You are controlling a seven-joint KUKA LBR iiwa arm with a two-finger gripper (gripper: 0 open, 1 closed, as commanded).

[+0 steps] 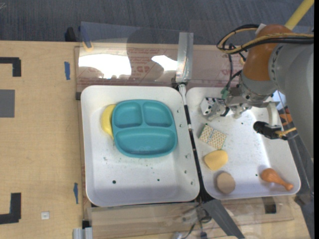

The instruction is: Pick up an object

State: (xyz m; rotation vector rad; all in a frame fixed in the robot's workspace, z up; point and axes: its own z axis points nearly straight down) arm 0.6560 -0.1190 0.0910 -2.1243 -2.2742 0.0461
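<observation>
Even, bright overhead light. Strong glare on clear panel [129, 59] up-left of the fingers. White bins [94, 173] near overexposed, shadows soft. Mild softness overall.

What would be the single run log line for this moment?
gripper: over right bin, upper left part | nothing seen held | nearest: patterned sponge | left bin: teal divided plate

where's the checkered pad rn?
The checkered pad lies in the right bin, near its left wall, just above the yellow piece and below the gripper.
</observation>
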